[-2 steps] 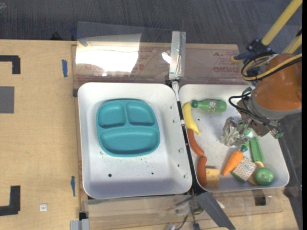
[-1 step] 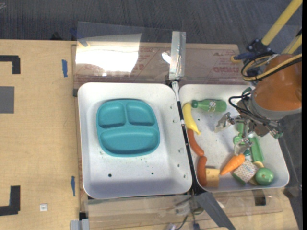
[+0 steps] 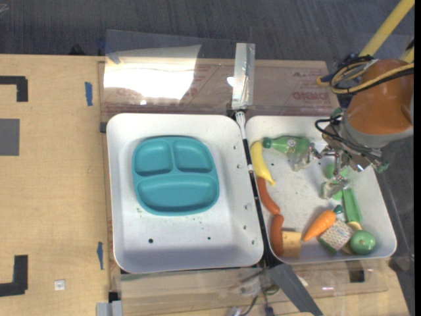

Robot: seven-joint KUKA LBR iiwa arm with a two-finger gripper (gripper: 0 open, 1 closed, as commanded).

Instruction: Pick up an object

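We have the desk (image 3: 46,176) carrying two white bins side by side. Left bin (image 3: 125,236) holds only a teal divided plate (image 3: 175,175). Right bin (image 3: 380,216) holds all the clutter, and the arm (image 3: 376,107) sits above its upper right corner.

Hand (image 3: 339,173) is low inside the right bin, near the right wall. We can't tell from this angle how its grip is set or whether anything is in it; the metal parts blur together.

Pick candidates, biggest first: yellow banana (image 3: 261,164) along the divider, red sausage (image 3: 267,195) below it, green bottle (image 3: 289,145) at the top, carrot (image 3: 319,224), a green stick (image 3: 351,206), brown sausage (image 3: 277,234), a patterned block (image 3: 336,236), green ball (image 3: 362,242), tan cube (image 3: 291,242).

Nearest to the hand is the green stick, just below it and beside the right wall. The carrot lies a bit further down and left. The bottle is up and left, near but apart. The banana and red sausage are well across the bin.

Risks as we judge them:
- Stick lies close to the wall, so the hand could clip the wall or push the stick flat against it.
- Carrot, block and ball are packed together and touching; a grab there likely nudges neighbours or catches two.
- Round or tapered items could squirt out on closing.
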